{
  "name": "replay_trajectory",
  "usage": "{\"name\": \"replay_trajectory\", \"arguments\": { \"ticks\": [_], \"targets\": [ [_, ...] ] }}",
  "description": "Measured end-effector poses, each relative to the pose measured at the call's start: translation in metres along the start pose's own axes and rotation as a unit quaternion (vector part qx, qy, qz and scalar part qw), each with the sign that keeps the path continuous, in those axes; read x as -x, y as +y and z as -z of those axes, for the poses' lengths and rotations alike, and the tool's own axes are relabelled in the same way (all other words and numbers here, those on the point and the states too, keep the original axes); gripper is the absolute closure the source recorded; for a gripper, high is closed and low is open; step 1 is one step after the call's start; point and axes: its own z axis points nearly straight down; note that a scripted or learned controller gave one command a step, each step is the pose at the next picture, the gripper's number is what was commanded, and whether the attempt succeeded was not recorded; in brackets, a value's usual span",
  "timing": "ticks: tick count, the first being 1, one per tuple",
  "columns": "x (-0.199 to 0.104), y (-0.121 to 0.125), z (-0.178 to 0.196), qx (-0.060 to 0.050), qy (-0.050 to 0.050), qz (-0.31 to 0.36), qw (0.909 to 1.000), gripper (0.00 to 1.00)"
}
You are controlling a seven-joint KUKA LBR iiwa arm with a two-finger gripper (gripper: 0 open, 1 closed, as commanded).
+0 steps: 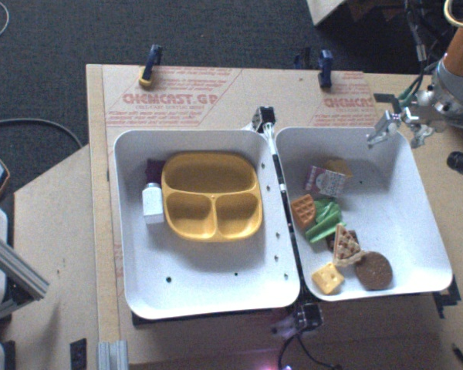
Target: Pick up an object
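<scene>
Hand (400, 125) hovered, fingers spread and empty, over the right bin's (424, 199) far rim, food pieces (336, 230) clustered below and left of it, presumably staged clear of walls for easy grasping.

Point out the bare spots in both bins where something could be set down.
Left bin: bare floor below the yellow tray. Right bin: bare floor along the right wall and far corner under the gripper. Crowded: toy food beside the divider.
</scene>
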Motion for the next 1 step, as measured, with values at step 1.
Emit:
{"name": "replay_trajectory", "arguments": {
  "ticks": [1],
  "targets": [
    [-0.0057, 0.0067, -0.0599, 0.0, 0.001, 0.002, 1.0, 0.0]
  ]
}}
